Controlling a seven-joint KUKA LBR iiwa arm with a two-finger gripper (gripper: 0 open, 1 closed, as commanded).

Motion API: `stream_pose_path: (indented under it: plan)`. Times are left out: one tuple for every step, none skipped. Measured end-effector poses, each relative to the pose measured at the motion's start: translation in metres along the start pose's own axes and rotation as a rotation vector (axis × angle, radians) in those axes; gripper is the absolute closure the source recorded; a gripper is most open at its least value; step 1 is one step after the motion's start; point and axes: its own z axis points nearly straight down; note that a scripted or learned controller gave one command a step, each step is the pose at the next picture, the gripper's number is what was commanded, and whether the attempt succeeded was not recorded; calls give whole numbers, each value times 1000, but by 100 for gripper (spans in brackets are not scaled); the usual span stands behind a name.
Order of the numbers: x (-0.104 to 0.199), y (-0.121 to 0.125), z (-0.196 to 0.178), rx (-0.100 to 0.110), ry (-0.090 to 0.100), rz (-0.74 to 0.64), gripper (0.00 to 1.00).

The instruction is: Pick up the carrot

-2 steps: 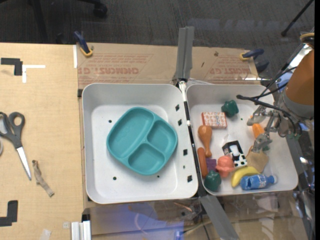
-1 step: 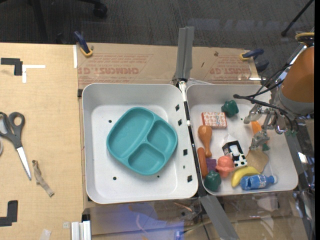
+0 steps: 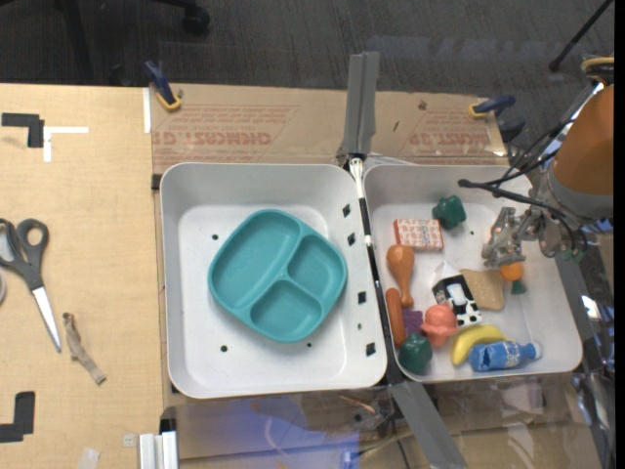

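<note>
The gripper [image 3: 503, 237] hangs over the right bin [image 3: 559, 364], near its right wall and about midway along it. It is a grey, blurred tangle of metal and cable, so I cannot tell whether it is wide or narrow, and nothing can be seen held in it. The arm [image 3: 589, 154] is cut off by the frame beyond the bin's right wall.

The carrot [image 3: 513, 273] appears to be the small orange piece lying on the bin floor just under the gripper, close to the right wall. Only a stub of it shows, so its shape is hard to make out. A tan slab [image 3: 483, 289] lies touching it, towards the bin's middle.

Along the bin's left wall lie a drumstick [image 3: 399, 260] and a reddish stick [image 3: 394, 313] whose end is hidden by a green toy [image 3: 414, 353] in the near left corner. A banana [image 3: 476, 341] and a blue bottle [image 3: 503, 356] sit by the near wall.

Left of the right bin, the other bin [image 3: 176, 291] holds a teal plate [image 3: 278, 275].
</note>
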Motion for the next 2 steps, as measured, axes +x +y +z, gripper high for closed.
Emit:
stream_pose_path:
  plan:
    - [-3, 125, -94, -4, 7, 22, 100]
    - [80, 54, -131, -8, 9, -596, 100]
